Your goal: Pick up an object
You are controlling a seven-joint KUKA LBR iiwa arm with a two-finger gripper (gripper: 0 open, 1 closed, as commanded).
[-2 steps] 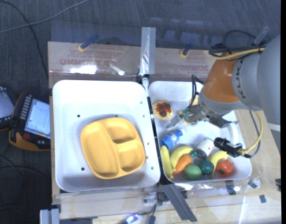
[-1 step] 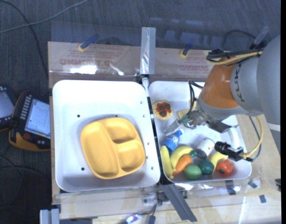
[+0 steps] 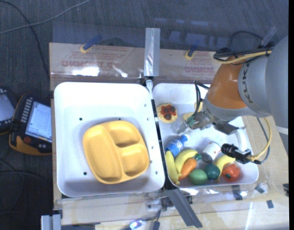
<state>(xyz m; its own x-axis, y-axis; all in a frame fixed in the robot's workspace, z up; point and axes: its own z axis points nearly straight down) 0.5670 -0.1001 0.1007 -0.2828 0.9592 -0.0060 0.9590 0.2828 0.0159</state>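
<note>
The right bin (image 3: pixel 173 92) holds a pile of toy food along its front: a yellow banana (image 3: pixel 183 156), an orange carrot (image 3: pixel 188 166), a green lime (image 3: pixel 198 177), a dark green piece (image 3: pixel 213 171), a red tomato (image 3: pixel 231 172), a blue bottle (image 3: pixel 176 144) and a white can (image 3: pixel 211 150). A small tart with red berries (image 3: pixel 167 112) lies apart near the bin's back left. My gripper (image 3: pixel 193 122) hangs over the middle of this bin, just right of the tart and above the bottle. Nothing is visibly between its fingers.
The left bin (image 3: pixel 70 99) holds a yellow divided tray (image 3: pixel 117 150). A metal post (image 3: pixel 152 51) stands at the back between the bins. A handheld pendant (image 3: pixel 31 126) lies on the floor to the left. Cables (image 3: pixel 242 152) trail from the wrist over the right bin.
</note>
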